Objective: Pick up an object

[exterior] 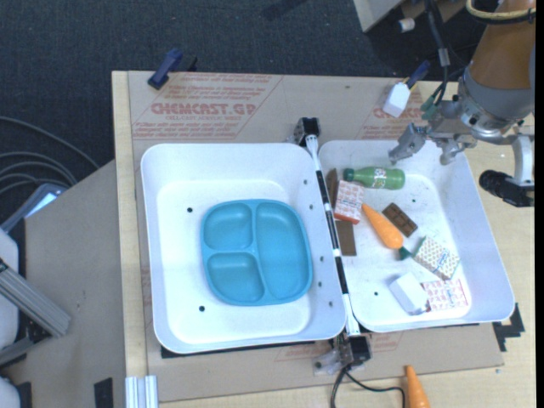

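Observation:
The right bin [484,253] holds several small objects: a green bottle [374,177] lying on its side near the back, a red-and-white packet [348,201], an orange carrot [382,226], a brown bar [399,218], a patterned box [436,257], a white block [408,291] and a red-printed packet [446,294]. My gripper [423,148] hangs over the bin's back edge, just right of and behind the green bottle. Its two fingers are spread apart with nothing between them.
The left bin [170,185] carries a blue divided tray [255,251]. A dark strip [347,235] lies along the divider between the bins. An orange tool [412,391] lies on the bench front and a blue clip [166,68] at the back left.

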`<state>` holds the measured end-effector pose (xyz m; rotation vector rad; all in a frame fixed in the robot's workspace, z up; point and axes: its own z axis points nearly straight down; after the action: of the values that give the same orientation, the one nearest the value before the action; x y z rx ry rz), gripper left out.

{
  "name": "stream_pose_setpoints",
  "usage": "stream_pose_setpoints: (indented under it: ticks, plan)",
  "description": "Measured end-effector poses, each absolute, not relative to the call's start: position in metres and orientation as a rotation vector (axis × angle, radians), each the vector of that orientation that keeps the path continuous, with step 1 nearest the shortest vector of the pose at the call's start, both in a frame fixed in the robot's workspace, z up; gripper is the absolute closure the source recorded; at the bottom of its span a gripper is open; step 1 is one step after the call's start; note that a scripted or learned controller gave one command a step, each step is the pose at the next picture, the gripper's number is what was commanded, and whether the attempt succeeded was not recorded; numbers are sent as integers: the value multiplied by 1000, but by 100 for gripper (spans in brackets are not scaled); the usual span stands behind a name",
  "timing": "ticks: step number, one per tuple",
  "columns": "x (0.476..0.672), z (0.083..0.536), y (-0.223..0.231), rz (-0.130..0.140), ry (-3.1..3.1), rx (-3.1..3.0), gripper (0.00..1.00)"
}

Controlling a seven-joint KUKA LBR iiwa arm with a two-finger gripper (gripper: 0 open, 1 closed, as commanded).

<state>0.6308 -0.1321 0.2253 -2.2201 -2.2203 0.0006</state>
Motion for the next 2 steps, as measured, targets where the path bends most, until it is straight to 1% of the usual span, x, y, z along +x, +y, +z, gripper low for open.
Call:
stream_pose_setpoints:
  ticks: [1,2]
  plan:
    - [595,87,-122,-3,-2224,-2224,0]
    - [596,98,-124,-4,-2226,-2229,100]
